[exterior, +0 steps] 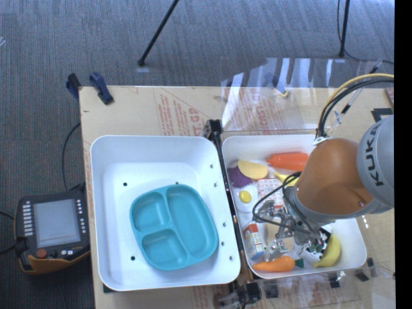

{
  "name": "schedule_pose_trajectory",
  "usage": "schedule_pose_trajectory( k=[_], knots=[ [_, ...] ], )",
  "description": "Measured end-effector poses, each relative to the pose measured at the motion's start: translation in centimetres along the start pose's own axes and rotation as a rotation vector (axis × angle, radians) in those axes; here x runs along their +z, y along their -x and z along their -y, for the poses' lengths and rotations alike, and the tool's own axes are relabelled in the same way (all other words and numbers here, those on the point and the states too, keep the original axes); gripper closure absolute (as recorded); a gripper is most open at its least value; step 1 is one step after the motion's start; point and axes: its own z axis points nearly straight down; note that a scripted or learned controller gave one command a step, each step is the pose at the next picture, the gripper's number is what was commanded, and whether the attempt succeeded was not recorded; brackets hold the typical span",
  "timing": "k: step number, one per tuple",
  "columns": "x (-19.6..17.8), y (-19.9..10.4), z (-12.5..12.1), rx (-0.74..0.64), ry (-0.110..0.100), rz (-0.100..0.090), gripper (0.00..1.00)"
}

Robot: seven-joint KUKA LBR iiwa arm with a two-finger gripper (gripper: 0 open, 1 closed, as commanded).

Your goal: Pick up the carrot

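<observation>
You are looking down at a slant on a cardboard-covered tabletop (161, 108) that carries two shallow white bins side by side. The left bin (109, 172) holds a blue divided plate (172, 225), three compartments, lying flat near the bin's middle. The right bin (354, 250) is crowded with toy food. The grey arm (386, 166), its orange band (329, 179) facing you, reaches in from the right and hangs over the middle of that bin, the pincer (286, 234) pointing down among the items toward the bin's near side. You cannot tell whether the pincer is apart or together; wires and the wrist blur it.

The carrot (275, 264) lies on its side along the near wall of the right bin, just below the pincer, and you see nothing clamped around it. A second orange piece (290, 160) lies along the far side of the same bin, beside a yellow oval piece (252, 169) and a purple piece (238, 177). A banana (329, 253) sits in the near right corner, just beside the pincer. A small bottle (253, 237) lies to the pincer's left, near the bin's left wall.

On the floor at your left rests a teach pendant (53, 227). Two blue clamps (100, 87) grip the tabletop's far left corner.
</observation>
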Motion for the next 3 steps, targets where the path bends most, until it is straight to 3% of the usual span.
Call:
schedule_pose_trajectory(
  k=[1, 2, 3],
  knots=[
    [-0.8, -0.1, -0.3, -0.007, 0.003, -0.010, 1.00],
    [-1.6, 0.0, -0.5, -0.012, 0.004, -0.009, 1.00],
    [0.1, -0.1, 7.9, 0.183, 0.003, -0.018, 1.00]
  ],
)
